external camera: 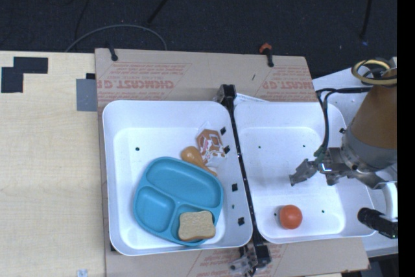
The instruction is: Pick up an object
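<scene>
We see the gripper (pixel 305 173) over the right bin (pixel 272 123), toward its 3 o'clock side. Whether the jaws are apart or together we cannot tell from this angle; nothing visible between them. The red tomato (pixel 290 216) lies on the bin floor at about 7 o'clock from the gripper, apart from it. In the left bin (pixel 123 133) a blue divided plate (pixel 172 194) carries a bread slice (pixel 196 226) at its 5 o'clock; a crumpled wrapper (pixel 211 143) sits at the plate's 1 o'clock.

We see open floor across the right bin (pixel 279 139) around the lone tomato (pixel 290 216), while the blue tray (pixel 170 194) crowds the left bin (pixel 123 139).
</scene>
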Robot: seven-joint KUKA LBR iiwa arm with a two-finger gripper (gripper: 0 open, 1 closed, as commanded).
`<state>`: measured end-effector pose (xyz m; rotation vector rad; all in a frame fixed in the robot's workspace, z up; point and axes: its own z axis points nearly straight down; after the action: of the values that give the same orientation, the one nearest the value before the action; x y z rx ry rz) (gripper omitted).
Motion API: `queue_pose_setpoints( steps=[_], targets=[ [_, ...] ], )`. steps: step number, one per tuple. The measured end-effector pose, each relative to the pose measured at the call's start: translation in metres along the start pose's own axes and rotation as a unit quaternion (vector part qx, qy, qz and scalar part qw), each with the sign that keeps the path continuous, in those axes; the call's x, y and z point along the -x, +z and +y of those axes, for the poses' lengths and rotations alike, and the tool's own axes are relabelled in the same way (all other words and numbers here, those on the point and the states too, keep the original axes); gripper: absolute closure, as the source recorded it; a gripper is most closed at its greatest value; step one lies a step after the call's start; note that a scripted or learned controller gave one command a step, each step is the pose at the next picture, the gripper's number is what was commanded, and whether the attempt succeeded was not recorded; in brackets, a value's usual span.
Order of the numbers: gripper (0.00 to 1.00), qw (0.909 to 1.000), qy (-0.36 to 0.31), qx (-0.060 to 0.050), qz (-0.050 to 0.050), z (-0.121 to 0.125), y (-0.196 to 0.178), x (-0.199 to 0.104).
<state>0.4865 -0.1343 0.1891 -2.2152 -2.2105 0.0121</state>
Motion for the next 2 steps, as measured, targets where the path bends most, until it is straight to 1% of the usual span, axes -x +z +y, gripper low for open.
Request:
queue_pose_setpoints(
  steps=[1, 2],
  targets=[
    [0.0, 1.0, -0.001, 0.005, -0.001, 0.002, -0.004, 0.0],
    [0.0, 1.0, -0.001, 0.003, 0.0, -0.004, 0.054, 0.007]
  ],
)
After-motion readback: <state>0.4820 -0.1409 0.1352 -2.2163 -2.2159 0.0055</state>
